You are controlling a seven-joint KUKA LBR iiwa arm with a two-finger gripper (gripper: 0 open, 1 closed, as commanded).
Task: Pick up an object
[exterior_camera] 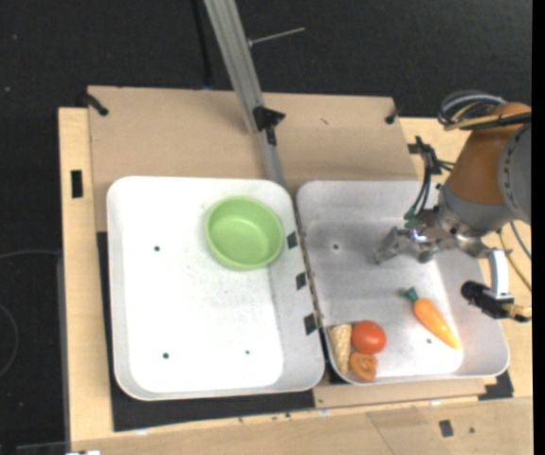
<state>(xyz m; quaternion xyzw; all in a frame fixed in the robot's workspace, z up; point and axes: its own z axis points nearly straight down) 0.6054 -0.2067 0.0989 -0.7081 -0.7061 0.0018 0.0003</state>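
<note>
In the right bin (348, 207), your pincer (395, 247) hangs over bare floor; I can't tell its grip. Go for the carrot (435, 321) next.

Both bins (196, 368) look like smooth white plastic, slightly speckled. The bowl (245, 233) is matt green plastic. Carrot (435, 320) and tomato (369, 336) have a glossy, toy-plastic sheen. The bench (206, 131) is matt brown board — wood or cardboard, hard to tell. The gripper (407, 242) shows dull grey metal
</note>
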